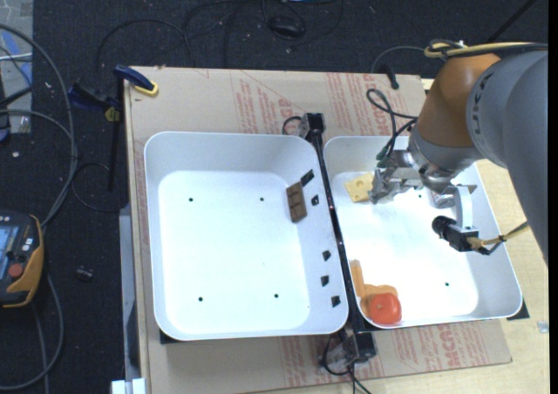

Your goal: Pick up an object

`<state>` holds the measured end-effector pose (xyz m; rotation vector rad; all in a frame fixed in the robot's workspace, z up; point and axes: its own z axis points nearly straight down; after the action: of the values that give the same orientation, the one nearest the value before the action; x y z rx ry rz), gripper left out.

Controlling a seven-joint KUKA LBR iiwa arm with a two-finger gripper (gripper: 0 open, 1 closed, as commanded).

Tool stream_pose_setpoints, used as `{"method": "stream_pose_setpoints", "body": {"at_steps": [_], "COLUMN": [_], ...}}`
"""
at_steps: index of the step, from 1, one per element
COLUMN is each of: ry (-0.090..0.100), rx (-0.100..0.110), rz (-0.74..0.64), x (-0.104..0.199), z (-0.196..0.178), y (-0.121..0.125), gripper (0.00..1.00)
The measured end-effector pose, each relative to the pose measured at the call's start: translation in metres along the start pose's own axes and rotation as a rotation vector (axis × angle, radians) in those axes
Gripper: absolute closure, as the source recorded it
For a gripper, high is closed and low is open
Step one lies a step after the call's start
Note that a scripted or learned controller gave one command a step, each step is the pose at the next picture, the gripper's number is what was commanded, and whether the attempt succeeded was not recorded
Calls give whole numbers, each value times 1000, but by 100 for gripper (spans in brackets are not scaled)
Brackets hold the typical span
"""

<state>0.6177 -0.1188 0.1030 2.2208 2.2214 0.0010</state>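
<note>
Gripper, finger state impossible to tell, is hovering in right bin; yellow cheese-like piece is lying just beside it at nine o'clock.

The bench bears two white bins side by side.

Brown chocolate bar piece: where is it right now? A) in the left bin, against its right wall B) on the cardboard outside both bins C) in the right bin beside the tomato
A: the brown chocolate bar piece lies in the left bin, up against its right wall.
</note>
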Motion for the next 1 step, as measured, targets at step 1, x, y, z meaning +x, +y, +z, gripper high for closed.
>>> {"method": "stream_pose_setpoints", "body": {"at_steps": [1], "ry": [-1], "rx": [-5], "rz": [0], "x": [1], "z": [-63], "y": [-2], "gripper": [100]}}
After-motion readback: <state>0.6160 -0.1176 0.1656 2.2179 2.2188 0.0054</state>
